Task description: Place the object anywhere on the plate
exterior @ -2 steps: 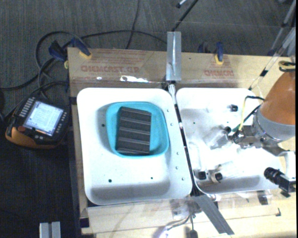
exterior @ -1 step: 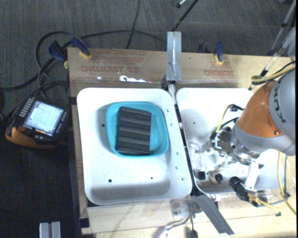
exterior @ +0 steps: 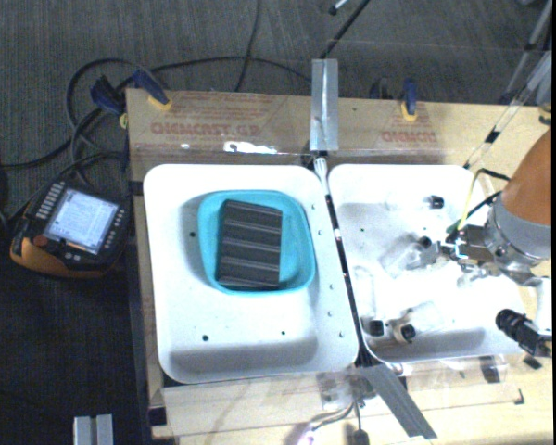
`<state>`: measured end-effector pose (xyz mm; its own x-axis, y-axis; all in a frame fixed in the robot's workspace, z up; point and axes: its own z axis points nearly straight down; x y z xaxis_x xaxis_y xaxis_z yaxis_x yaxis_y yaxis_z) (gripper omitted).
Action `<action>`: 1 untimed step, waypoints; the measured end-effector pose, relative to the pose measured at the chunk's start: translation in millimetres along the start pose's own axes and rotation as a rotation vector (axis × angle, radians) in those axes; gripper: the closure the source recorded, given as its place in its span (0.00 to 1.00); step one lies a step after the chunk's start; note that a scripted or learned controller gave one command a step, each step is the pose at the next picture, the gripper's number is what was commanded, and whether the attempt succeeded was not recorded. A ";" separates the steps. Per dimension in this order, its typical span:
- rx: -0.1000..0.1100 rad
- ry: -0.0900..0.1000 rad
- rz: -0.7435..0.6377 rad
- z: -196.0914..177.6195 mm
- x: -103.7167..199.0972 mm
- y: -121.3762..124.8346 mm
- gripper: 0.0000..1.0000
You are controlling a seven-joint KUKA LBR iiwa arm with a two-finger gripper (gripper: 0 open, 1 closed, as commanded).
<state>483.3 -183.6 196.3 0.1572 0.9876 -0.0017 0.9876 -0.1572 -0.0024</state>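
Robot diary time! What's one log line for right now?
object: dark ribbed block lying on turquoise plate | plate: in left bin | arm: over right bin | gripper: grip unclear

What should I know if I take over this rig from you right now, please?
Gripper: over the right bin, near its right side; I cannot tell from this view whether it holds anything.
Plate: the teal one, in the left bin.
Object: a dark grey ribbed block already lies on the plate, well inside its rim.
Done: judging by how things lie, the placement looks complete.
Left: probably just moving the arm away; check the small clear and dark bits in the right bin first.
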 end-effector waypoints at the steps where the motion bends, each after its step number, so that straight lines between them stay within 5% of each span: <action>1: 0.001 -0.004 0.014 92.6 55.2 -10.2 0.00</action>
<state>481.6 -127.5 103.7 0.1709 0.9853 -0.0053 0.9853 -0.1709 -0.0035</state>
